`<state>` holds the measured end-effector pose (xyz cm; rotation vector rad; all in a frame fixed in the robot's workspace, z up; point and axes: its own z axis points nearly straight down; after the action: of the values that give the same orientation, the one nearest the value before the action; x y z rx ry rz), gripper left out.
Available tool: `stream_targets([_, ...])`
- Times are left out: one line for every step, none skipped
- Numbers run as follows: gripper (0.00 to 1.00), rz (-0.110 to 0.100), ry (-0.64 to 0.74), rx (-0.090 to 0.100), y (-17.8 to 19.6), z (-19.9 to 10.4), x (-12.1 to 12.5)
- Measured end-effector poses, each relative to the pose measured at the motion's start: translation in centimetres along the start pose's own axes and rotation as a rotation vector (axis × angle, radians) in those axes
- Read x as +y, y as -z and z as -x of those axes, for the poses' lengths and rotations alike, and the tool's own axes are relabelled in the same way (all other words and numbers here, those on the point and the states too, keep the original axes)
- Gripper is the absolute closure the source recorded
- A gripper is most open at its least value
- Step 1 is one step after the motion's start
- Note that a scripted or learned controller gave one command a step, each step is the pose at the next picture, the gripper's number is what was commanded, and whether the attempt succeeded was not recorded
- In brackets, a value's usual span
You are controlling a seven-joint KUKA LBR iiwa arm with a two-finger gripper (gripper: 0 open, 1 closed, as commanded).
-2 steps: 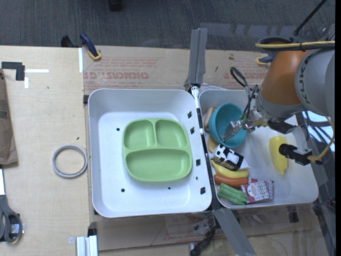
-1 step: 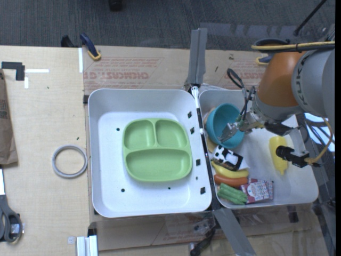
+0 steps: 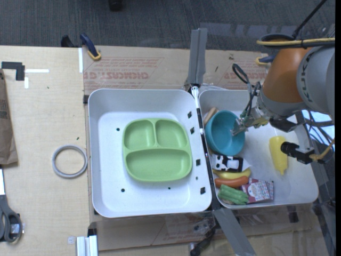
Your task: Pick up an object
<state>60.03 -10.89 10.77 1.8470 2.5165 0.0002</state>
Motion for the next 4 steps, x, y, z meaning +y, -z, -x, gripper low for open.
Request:
stream_targets([1.00, -0.004, -0.066, 0.003, 8.9, -4.1, 6.0])
stream_targets([1.00, -0.009, 0.103, 0.009, -0.3, 0.1, 0.6])
stream_targets([1.00, -0.007, 0.097, 0.004, 0.7, 0.5, 0.6])
stream_targets([1.00, -0.007, 0.179, 0.014, -0.4, 2.9, 0.4])
